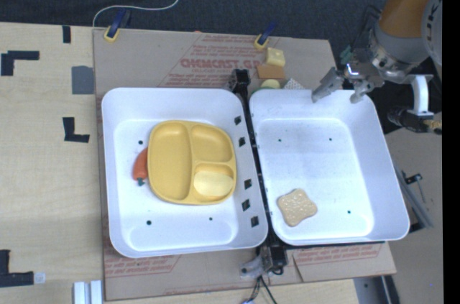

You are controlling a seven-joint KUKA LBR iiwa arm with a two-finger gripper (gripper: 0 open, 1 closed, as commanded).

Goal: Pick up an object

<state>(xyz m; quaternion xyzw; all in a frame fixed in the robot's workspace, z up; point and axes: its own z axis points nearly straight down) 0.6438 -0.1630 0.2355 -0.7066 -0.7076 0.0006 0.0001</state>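
Up by the right bin's (384,173) far rim we see the pincer (336,91) spread wide, gripping nothing; the cracker-like piece (296,207) lies well apart, near that bin's front.

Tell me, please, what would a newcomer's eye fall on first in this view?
Probably the yellow divided plate in the left bin, with an orange object peeking out at its left edge. Next, the tan cracker-like piece in the right bin, with the gripper open above its far rim.
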